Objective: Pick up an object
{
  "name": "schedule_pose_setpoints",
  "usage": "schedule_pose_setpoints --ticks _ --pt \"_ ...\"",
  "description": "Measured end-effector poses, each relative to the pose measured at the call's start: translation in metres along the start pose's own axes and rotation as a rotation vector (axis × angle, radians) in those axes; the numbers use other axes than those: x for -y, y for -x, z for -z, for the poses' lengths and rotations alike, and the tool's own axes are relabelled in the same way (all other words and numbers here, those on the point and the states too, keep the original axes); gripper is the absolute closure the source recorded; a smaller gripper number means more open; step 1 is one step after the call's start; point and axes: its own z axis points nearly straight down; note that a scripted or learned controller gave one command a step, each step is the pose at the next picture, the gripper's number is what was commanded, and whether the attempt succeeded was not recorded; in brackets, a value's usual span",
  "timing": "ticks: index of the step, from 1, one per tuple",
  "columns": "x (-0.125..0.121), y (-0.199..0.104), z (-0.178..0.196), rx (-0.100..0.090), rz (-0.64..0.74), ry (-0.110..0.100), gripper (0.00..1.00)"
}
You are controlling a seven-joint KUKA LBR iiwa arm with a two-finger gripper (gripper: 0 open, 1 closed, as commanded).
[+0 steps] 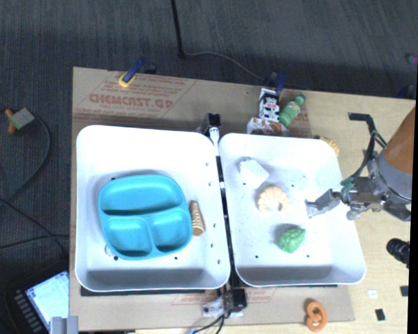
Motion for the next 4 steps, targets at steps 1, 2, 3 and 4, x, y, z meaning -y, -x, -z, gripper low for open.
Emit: schedule_pose_setpoints --ticks 1,2,3,4 --pt "0.000 0.000 0.000 0.000 0.000 0.000 0.00" --pt "0.000 0.000 0.000 0.000 0.000 0.000 0.00" --pt "0.000 0.000 0.000 0.000 0.000 0.000 0.00" --pt "-0.018 -0.028 -0.151 0.001 0.000 0.009 0.00"
